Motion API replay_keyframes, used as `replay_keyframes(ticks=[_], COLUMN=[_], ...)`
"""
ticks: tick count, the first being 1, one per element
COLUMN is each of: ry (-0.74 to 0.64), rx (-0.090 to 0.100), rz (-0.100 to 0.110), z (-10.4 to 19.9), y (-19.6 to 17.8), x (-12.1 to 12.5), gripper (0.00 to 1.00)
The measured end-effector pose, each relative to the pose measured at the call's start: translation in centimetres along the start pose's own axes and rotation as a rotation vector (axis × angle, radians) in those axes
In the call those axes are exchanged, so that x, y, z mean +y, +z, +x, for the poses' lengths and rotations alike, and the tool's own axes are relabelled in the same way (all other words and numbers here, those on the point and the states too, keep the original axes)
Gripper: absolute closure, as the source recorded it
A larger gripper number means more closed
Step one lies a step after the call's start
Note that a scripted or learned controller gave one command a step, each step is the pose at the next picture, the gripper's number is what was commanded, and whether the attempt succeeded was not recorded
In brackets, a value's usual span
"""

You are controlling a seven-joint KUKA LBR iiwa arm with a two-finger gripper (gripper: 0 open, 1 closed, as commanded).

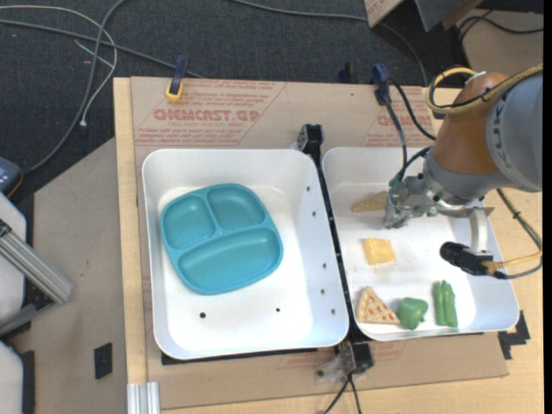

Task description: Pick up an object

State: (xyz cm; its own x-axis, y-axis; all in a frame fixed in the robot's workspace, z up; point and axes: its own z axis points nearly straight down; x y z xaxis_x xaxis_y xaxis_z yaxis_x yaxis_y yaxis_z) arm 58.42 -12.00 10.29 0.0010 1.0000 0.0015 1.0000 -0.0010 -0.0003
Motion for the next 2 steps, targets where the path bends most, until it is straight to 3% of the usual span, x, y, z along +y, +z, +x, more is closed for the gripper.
replay_keyframes(ticks=[2], ry=[0.0], rx=[-0.003], rz=[-0.006], z=[0.0], y=[-10.3], x=[-1.3], gripper=[1.0])
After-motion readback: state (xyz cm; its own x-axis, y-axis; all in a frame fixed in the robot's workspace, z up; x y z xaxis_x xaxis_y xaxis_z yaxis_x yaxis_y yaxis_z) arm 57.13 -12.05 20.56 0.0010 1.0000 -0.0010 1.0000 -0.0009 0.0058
